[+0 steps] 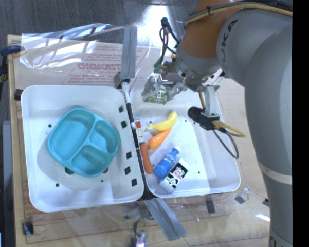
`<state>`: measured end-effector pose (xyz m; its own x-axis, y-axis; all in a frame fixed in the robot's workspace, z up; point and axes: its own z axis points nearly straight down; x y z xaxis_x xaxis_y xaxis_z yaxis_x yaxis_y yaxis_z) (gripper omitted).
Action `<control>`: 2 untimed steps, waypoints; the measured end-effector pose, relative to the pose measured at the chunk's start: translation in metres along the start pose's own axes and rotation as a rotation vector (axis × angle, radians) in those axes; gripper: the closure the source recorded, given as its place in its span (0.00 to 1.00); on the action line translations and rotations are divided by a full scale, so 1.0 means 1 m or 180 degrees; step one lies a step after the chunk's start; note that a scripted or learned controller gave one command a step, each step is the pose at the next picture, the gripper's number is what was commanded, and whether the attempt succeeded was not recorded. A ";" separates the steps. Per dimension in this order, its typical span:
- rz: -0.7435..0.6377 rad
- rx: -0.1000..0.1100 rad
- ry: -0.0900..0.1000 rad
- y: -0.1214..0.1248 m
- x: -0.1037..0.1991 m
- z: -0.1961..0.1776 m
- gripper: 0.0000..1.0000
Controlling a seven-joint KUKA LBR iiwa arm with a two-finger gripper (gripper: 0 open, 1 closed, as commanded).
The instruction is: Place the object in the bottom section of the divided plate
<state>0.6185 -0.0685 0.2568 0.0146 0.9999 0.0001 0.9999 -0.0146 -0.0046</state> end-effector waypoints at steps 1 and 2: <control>-0.0060 0.0005 -0.0006 -0.020 0.071 0.064 1.00; -0.0054 0.0001 -0.0005 -0.020 0.070 0.064 0.00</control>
